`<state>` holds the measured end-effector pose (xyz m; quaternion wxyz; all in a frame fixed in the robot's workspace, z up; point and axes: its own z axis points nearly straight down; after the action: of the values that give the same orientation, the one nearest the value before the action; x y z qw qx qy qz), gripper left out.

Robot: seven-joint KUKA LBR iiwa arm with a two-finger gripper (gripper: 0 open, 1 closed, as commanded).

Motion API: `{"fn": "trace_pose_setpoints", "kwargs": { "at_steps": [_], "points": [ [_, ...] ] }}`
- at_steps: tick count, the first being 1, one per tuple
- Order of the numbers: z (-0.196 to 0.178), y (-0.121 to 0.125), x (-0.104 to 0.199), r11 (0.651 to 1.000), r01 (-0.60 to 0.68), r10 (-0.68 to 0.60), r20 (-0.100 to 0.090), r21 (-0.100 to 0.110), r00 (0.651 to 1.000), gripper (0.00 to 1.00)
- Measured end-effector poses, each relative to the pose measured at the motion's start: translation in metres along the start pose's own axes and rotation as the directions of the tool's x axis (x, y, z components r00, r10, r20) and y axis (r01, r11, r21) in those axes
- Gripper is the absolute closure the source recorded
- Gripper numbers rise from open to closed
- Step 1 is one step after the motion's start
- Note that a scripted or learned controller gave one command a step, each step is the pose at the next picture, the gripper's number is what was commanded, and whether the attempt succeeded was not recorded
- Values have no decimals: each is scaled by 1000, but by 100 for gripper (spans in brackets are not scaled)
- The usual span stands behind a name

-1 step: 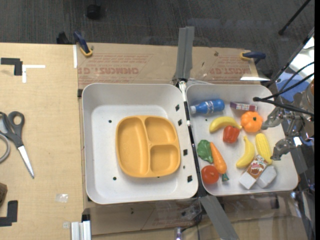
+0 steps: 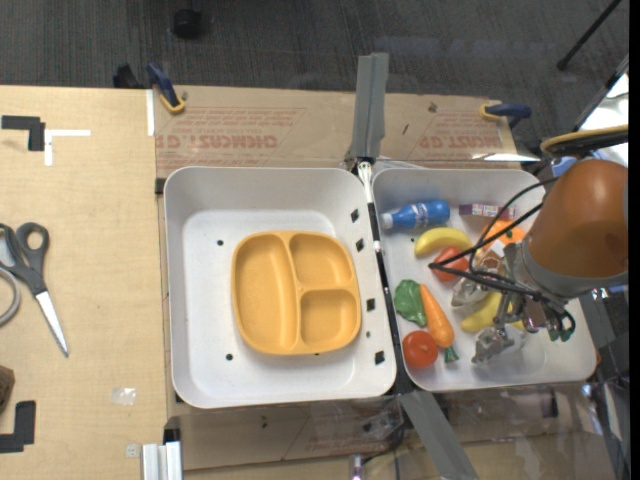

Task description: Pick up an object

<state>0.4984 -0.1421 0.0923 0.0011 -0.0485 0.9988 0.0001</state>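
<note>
Light wooden bench [image 2: 80, 268], two white bins side by side toward its right end, left bin [image 2: 190, 298], right bin [image 2: 540, 368], scissors [image 2: 38, 278] lay at the left edge, brown cardboard [image 2: 260, 133] along the far edge.

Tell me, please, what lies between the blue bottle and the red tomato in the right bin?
In the camera view, the green leafy toy and orange carrot lie between them.

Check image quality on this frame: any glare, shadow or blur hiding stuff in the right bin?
Camera view: lighting is even and soft, with no hard glare on the right bin. The banana, carrot and tomato are sharp. The arm throws a faint shadow and covers the bin's right side. The gripper sits among cables, too cluttered to read its state.
</note>
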Motion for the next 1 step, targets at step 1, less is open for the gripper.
{"fn": "trace_pose_setpoints", "kwargs": {
  "at_steps": [1],
  "points": [
    [0, 50, 7, 999, 33, -33, -1, -1, 999, 0]
  ]
}}
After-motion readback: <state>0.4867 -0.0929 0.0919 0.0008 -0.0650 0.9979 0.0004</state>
